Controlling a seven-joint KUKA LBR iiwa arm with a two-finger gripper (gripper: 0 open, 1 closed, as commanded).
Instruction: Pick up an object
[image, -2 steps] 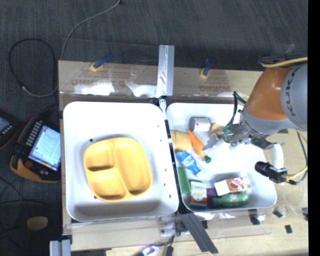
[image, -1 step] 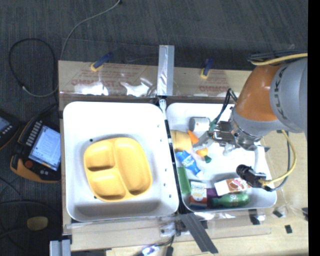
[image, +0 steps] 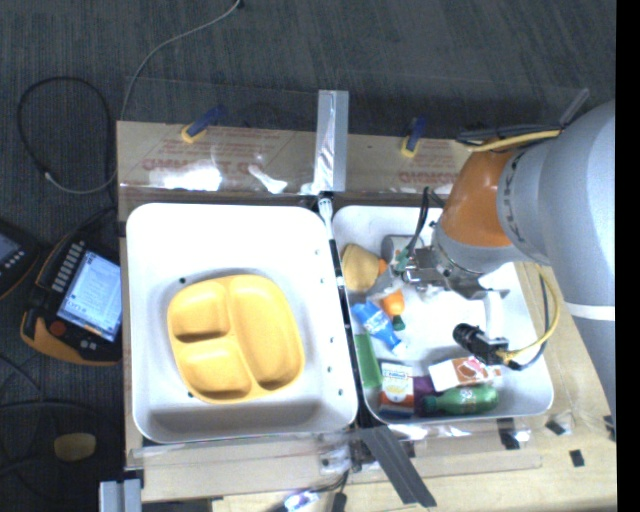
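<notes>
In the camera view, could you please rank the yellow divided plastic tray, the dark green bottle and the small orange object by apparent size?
1. Yellow divided plastic tray, clearly largest.
2. Dark green bottle.
3. Small orange object, smallest.

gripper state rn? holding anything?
Gripper: cannot be told. It is low in the right bin, near the tan object and the orange item; nothing visibly held.

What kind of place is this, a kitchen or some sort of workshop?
Most likely a robotics lab, not a kitchen. A big grey robot arm reaches over two white bins, a handheld control pendant lies on dark carpet, and clamps pin a cardboard backing.
</notes>
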